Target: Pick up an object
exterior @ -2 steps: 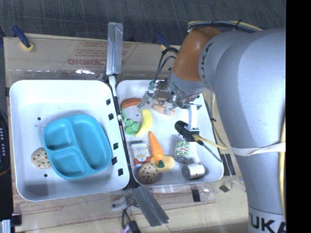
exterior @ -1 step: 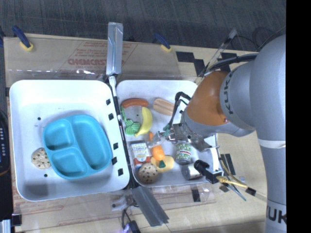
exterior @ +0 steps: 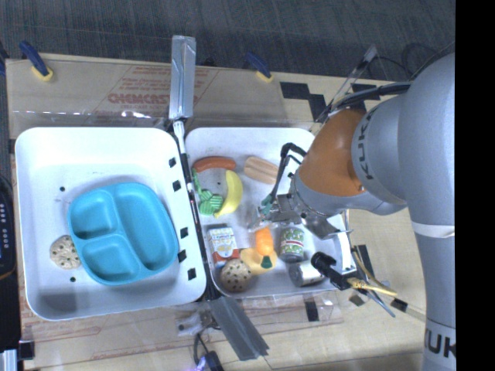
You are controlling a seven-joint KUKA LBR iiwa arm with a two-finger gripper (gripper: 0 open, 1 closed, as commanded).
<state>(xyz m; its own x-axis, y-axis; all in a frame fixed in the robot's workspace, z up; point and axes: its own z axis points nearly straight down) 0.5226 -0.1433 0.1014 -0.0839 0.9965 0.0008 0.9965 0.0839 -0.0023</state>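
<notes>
The claw (exterior: 276, 205) hangs low over the right bin (exterior: 232, 139), toward its right half, below the orange band of the grey arm (exterior: 402, 161). The wrist hides much of it, so I cannot tell whether it is released or clenched, and nothing can be seen grasped in it.

Just on its near side stands a small can with a green label (exterior: 292, 242). Left of the can is an orange toy piece (exterior: 264, 240), touching a yellow piece (exterior: 255, 260) on its near side. Further left in that row lies a small carton with a red label (exterior: 222, 243), and near it, at the bin's near edge, a brown round cookie-like piece (exterior: 236, 277).

Left of the claw a yellow banana (exterior: 231, 192) lies beside a green toy (exterior: 207, 202). On the far side are a tan block (exterior: 261, 168) and, further left, a reddish sausage (exterior: 214, 163).

The left bin (exterior: 46, 149) holds a blue divided plate (exterior: 120, 230) with a speckled cookie (exterior: 64, 252) just beside its left edge. Both bins sit on the desk (exterior: 116, 83).
</notes>
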